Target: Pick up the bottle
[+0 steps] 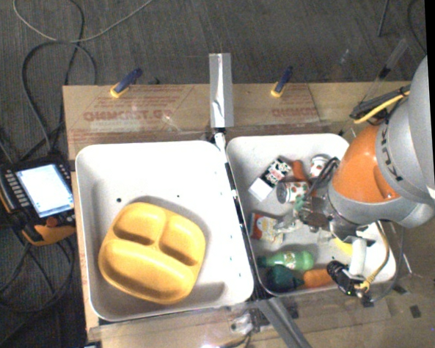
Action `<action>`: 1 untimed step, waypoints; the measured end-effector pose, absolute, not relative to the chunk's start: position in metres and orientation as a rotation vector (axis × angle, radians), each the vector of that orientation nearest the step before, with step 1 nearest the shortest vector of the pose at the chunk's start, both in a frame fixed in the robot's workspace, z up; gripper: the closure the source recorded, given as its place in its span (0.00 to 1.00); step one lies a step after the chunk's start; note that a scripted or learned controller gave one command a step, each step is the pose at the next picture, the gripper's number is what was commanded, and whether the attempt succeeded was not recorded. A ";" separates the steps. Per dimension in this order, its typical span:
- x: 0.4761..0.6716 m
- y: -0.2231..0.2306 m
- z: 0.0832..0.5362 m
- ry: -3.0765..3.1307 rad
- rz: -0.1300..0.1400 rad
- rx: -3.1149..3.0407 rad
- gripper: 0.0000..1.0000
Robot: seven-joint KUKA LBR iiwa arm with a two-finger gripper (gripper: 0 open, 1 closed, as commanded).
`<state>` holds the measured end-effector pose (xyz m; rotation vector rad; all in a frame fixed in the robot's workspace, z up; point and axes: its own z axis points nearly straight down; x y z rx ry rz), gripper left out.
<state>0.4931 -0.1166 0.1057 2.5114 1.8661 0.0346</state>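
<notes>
yellow tray point(153, 251) lying in left bin point(92, 170), three hollows up. right bin point(241, 205) crowded: small box point(273, 175) and can point(291, 191) near the top, red packet point(262, 226) by the left wall, green bottle point(287, 261) on its side near the front wall, dark green lump point(280, 277) and orange carrot point(317, 277) just beside it. gripper point(313, 217) low over the middle of that bin, above the bottle and apart from it; fingers open or closed, cannot tell. orange band point(357, 176) at far right.
</notes>
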 end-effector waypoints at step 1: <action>0.491 -0.104 0.094 1.921 0.022 2.451 0.00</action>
